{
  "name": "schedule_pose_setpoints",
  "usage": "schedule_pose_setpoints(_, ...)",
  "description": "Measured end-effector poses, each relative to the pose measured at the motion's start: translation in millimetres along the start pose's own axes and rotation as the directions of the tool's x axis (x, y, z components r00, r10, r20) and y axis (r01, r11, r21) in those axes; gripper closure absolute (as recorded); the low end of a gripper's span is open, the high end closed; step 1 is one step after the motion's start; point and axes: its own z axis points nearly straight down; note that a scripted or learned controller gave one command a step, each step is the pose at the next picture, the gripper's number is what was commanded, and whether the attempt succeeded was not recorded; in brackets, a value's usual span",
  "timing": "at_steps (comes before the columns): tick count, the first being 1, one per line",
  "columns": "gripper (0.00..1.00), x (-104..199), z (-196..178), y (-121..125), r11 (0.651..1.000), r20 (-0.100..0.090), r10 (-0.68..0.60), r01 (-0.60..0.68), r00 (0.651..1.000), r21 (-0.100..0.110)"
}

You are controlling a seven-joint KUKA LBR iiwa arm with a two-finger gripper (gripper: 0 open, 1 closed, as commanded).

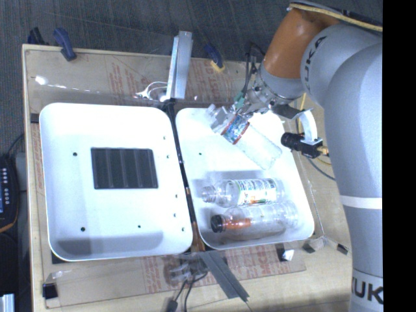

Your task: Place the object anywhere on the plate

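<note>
A dark grey ribbed plate lies flat in the middle of the left bin. My gripper is over the far part of the right bin, reaching down from the orange-banded wrist. Its fingers are shut on a clear plastic bottle with a red and blue label. That bottle is tilted, with its neck toward the bin's far left corner and its body slanting down to the right. The gripper and bottle are well to the right of the plate.
Two more clear bottles lie in the near part of the right bin: one with a white label, one with an orange cap end. A metal divider post stands behind the bins. The grey arm covers the right side.
</note>
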Motion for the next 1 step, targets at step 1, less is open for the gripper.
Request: schedule_pose_setpoints(1,1.0,91.6,-42.8,-19.8,1.0,0.001,0.004,-0.004,1.0,0.0)
